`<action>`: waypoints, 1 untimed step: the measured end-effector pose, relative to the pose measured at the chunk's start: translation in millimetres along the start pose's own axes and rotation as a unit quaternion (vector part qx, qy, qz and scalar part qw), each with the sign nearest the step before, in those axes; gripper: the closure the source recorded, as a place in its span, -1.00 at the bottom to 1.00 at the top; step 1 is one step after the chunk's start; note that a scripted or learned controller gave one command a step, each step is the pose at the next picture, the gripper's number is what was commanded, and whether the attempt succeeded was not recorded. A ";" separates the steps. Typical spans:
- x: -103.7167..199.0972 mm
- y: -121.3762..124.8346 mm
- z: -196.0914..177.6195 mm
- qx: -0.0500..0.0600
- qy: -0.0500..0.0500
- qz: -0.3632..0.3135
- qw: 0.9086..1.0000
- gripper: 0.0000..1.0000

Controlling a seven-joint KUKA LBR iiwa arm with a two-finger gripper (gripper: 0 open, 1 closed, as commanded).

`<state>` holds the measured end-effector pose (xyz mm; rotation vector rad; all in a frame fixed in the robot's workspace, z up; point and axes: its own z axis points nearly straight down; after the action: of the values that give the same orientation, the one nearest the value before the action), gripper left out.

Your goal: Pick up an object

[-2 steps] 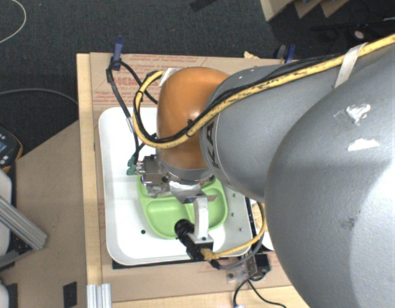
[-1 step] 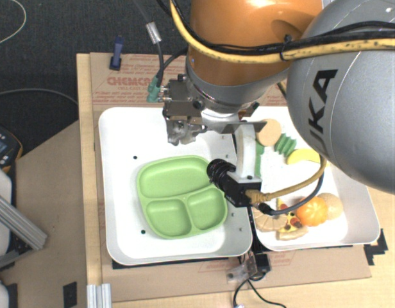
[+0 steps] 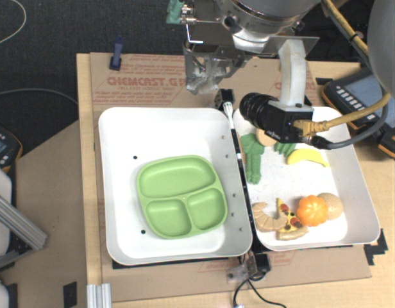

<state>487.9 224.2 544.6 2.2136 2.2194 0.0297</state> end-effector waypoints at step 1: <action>1.2 -0.5 -1.5 0.007 -0.004 -0.001 1.000 1.00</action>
<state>487.4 225.4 546.1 2.2156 2.2237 0.0057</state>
